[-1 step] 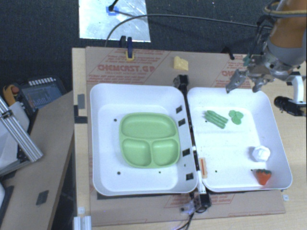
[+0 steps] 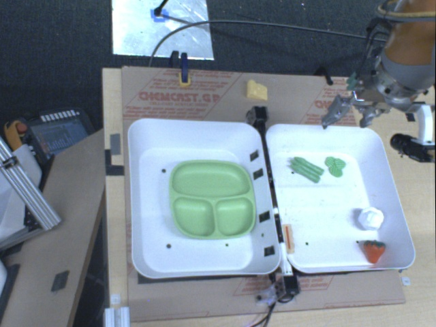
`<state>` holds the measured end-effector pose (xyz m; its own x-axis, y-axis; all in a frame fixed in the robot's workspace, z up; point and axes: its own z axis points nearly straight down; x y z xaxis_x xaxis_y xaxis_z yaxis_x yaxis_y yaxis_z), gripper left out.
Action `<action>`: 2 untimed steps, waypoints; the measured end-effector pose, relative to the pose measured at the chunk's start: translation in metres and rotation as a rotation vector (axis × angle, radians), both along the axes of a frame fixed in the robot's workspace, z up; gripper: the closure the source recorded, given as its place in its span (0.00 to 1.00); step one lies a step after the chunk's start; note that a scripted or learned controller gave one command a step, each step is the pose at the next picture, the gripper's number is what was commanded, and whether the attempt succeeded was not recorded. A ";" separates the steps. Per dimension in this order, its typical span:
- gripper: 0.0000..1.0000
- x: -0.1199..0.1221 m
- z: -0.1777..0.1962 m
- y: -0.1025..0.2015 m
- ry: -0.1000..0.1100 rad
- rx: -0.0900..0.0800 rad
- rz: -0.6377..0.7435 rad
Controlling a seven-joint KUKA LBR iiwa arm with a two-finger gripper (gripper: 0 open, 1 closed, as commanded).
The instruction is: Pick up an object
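Note:
The right bin [image 2: 381, 148] holds a bundle of green beans [image 2: 306, 169], a small green leafy piece [image 2: 334, 166], a white crumpled object [image 2: 370, 217] and a red strawberry-like piece [image 2: 373, 251] in its near right corner. My gripper [image 2: 350, 114] hangs above the far edge of the right bin, up and to the right of the green beans. Its two grey fingers are spread apart with nothing between them.
The left bin [image 2: 146, 182] holds a green three-compartment plate [image 2: 210, 198]. A small yellow block [image 2: 257, 90] lies on the cardboard behind the bins. An orange stick [image 2: 289, 237] rests by the divider between the bins. A cable runs across the back.

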<state>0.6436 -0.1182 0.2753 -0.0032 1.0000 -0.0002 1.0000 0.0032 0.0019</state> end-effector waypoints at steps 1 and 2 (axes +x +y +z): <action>0.00 0.008 -0.058 -0.001 0.004 0.000 -0.001; 0.00 0.012 -0.110 -0.011 0.002 0.000 -0.003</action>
